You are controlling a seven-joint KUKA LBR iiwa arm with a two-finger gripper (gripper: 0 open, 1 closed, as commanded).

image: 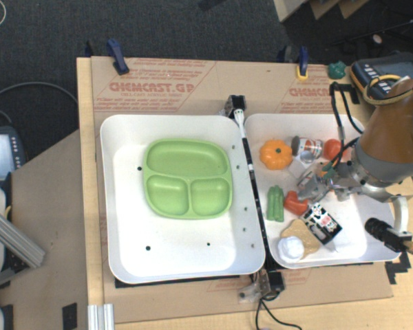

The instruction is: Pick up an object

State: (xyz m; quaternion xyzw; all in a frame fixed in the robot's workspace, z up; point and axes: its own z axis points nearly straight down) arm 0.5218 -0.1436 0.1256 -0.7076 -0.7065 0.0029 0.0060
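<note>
The right bin (351,249) holds several small objects. An orange pumpkin (275,154) lies at its far left, with a small silver jar (306,148) and a red tomato (332,148) beside it. Nearer the front are a green piece (275,203), a red piece (295,202), a black-and-white box (322,223) and a tan piece with a white ball (292,245). My gripper (318,182) hangs low over the middle of this bin, just right of the red piece and above the box. Nothing is visibly held.
The left bin (117,205) holds a green divided plate (188,177). A black ridge (248,163) separates the two bins. Blue and yellow clamps (117,55) (303,64) stand at the bench's far edge. The arm's body (389,146) covers the right bin's right side.
</note>
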